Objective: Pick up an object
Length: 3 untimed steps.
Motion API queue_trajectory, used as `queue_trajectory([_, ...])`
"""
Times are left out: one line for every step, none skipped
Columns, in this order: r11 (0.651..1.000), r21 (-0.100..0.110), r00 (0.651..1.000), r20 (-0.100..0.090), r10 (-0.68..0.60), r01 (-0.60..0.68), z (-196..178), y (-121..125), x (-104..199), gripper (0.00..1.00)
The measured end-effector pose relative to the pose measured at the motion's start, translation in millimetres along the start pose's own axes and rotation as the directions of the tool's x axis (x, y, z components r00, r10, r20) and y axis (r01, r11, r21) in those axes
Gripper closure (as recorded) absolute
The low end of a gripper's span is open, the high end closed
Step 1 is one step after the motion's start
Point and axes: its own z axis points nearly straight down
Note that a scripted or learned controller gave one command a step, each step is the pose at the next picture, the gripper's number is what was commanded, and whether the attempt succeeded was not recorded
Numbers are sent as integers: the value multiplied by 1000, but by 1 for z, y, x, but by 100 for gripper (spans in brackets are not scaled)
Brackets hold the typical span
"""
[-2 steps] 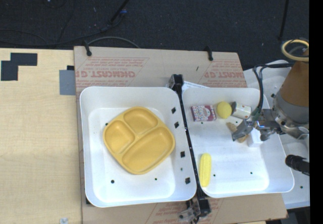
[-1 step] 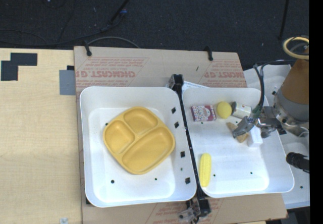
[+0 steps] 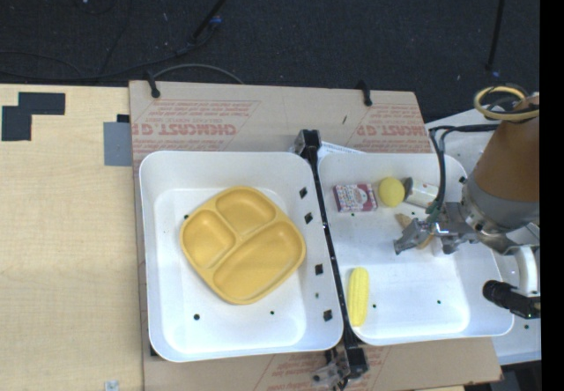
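In the right bin (image 3: 458, 314) lie a yellow corn cob (image 3: 358, 295) near the front left, a small red and white box (image 3: 354, 197) at the back left, and a yellow ball (image 3: 391, 191) just right of the box. My gripper (image 3: 426, 238) hangs low over the middle of the right bin. It is right of the box, slightly in front of the ball and behind the corn. The grey arm with its orange band (image 3: 511, 160) comes in from the right. A small tan spot shows at the gripper, too unclear to name.
The left bin (image 3: 159, 292) holds a yellow divided plate (image 3: 243, 243). A black divider (image 3: 319, 231) runs between the bins. A whitish piece (image 3: 421, 191) lies right of the ball. Cardboard (image 3: 220, 121) lies under both bins, with cables behind on the dark floor.
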Motion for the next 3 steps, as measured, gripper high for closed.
queue_trajectory([1000,0,1000,0,0,0,57,8,5,0])
queue_trajectory([1000,-4,1000,1,2,-2,84,8,5,0])
queue_trajectory([1000,-5,1000,1,5,-5,72,9,5,100])
